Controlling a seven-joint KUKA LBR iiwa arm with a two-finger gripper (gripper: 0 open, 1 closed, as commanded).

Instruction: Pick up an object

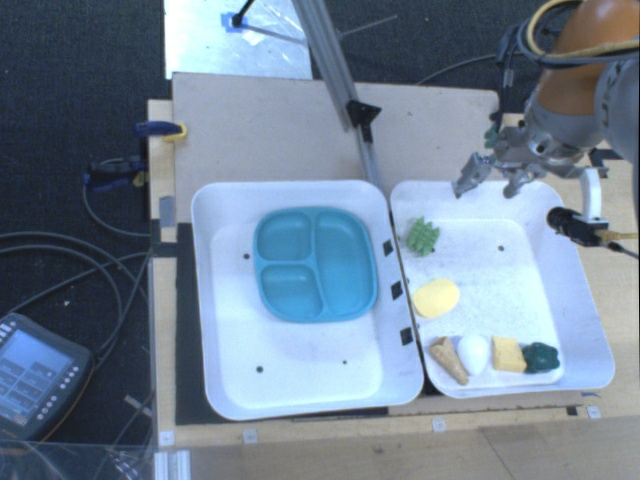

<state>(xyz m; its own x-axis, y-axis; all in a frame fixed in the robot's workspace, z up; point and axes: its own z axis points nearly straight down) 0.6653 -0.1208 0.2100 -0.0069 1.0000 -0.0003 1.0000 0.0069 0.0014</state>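
Both bins [300, 393] look like smooth white plastic, slightly glossy. The blue divided plate [315, 264] is plastic too – matt-ish sheen. Bench top [260, 128] looks like plain unfinished board, dull and flat. Gripper [495, 178] – bare grey metal.

The arm [590, 38] is cut off by the right and top edges. The handheld pendant [35, 373] at near left runs past the left edge. The far-side pole [325, 38] leaves the top edge. The dark green item [541, 357] in the right bin [600, 358] is too small to identify.
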